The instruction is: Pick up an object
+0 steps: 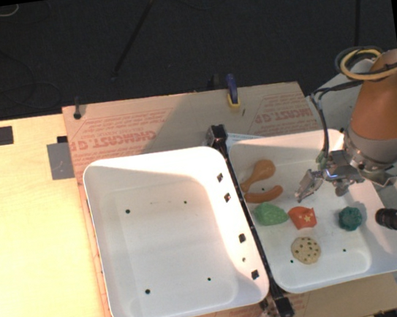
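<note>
Jaws: spread apart, nothing between them; fingers angle down and left.
Gripper (314, 187): above the right bin's middle, just right of the sausage.
Arm (377, 116): grey, orange band above the wrist, comes in from the right edge over the right bin's far right side.
Sausage (263, 195): orange-brown, lying flat, long axis left-right, slightly bowed; its right end points toward the gripper.
Drumstick (258, 173): tan, just beyond the sausage, long axis diagonal, fat end far-right, thin end near-left.
Green leafy piece (269, 215): just near of the sausage, by the divider side of the bin.
Red piece (303, 217): round, just right of the green leafy piece, yellow spot on top.
Cookie (305, 250): round, tan with dark dots, near part of the right bin.
Dark green lump (351, 218): right part of the bin, near side of the gripper.
Right bin (391, 262): white, shallow, holds all the objects.
Left bin (132, 304): white, touching the right bin along a black-clipped edge.
Bench (31, 275): light wood on the left, cardboard under the bins.
</note>
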Motion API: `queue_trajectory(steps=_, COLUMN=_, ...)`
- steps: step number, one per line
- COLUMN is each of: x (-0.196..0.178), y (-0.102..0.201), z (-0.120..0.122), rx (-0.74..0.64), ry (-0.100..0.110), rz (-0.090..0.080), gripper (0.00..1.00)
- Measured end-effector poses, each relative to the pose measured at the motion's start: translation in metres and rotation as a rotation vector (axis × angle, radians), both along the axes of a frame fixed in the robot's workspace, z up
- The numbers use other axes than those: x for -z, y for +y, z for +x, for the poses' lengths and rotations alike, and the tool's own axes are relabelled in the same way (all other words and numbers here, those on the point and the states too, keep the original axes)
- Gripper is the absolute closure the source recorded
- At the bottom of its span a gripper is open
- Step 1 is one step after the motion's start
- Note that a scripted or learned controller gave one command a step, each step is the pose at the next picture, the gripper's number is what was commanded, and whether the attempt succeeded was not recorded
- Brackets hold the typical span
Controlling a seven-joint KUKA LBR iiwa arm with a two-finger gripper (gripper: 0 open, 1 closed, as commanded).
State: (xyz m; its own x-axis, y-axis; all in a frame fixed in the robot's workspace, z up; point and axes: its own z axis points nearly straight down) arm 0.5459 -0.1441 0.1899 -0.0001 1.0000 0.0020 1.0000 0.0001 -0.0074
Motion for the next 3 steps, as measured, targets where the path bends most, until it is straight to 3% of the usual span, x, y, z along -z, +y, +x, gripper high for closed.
queue_trajectory(steps=1, x=0.085, y=0.006, z=-0.003, rx=0.0, ry=-0.016, rz=-0.005, gripper=0.0)
queue_trajectory(steps=2, x=0.102, y=0.063, z=-0.073, rx=0.003, ry=-0.006, rz=-0.002, gripper=0.0)
queue_trajectory(steps=3, x=0.092, y=0.059, z=-0.071, rx=0.01, ry=-0.004, rz=-0.001, gripper=1.0)
